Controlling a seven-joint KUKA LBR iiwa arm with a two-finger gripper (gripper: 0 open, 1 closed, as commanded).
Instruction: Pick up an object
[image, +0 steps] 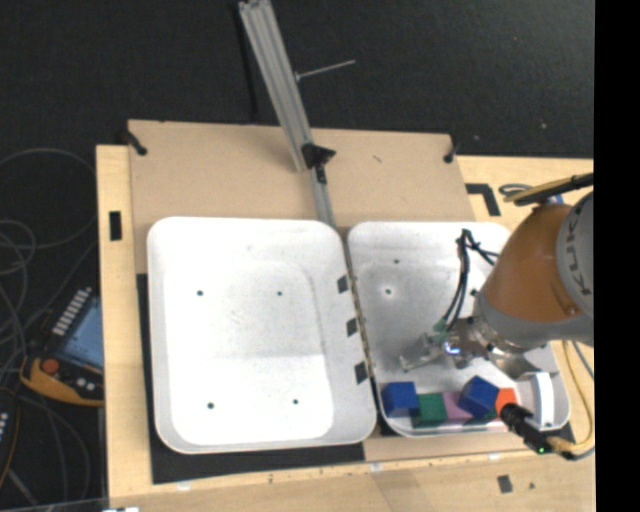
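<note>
Several small objects lie along the near edge of the right bin (400, 250): a blue block (400, 397), a green block (432, 408), a pink piece (458, 406), a second blue block (480, 395) and an orange piece (506, 398). My gripper (436, 352) hangs low over this bin, just behind the green and pink pieces, under the orange wrist band (530, 275). Nothing can be seen held in it. The arm hides the bin's right side.
The left bin (250, 330) lies beside the right one, their rims meeting at a row of dark clips (352, 325). A slanted metal rail (285, 90) comes down from the back to between the bins. Cables (465, 265) hang from the arm.
</note>
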